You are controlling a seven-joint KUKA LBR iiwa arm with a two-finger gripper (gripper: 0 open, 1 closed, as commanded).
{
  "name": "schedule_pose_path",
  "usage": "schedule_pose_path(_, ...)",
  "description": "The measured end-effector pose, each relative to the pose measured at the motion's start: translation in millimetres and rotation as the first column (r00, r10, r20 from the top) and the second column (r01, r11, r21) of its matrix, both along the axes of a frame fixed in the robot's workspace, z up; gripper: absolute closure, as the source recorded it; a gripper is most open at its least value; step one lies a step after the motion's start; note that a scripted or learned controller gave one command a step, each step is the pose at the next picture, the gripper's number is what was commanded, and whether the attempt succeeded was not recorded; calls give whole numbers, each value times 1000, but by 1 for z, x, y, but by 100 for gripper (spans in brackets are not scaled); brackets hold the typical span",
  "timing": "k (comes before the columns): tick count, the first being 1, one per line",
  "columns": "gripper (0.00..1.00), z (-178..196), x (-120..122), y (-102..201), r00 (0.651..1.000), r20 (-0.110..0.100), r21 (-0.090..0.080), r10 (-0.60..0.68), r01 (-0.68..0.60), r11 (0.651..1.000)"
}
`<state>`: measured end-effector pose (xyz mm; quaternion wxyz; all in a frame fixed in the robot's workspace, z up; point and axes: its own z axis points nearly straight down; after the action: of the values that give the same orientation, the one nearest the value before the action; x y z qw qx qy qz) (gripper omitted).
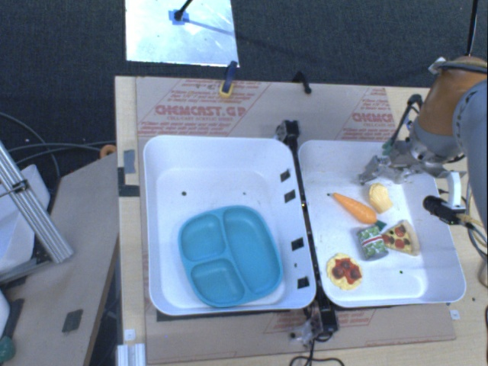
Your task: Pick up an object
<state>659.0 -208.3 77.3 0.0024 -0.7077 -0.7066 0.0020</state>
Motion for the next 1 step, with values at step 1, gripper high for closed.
schedule_pose_path(1, 0, 7, -25, 2, 1000, 6, -1, 2, -2, 1000)
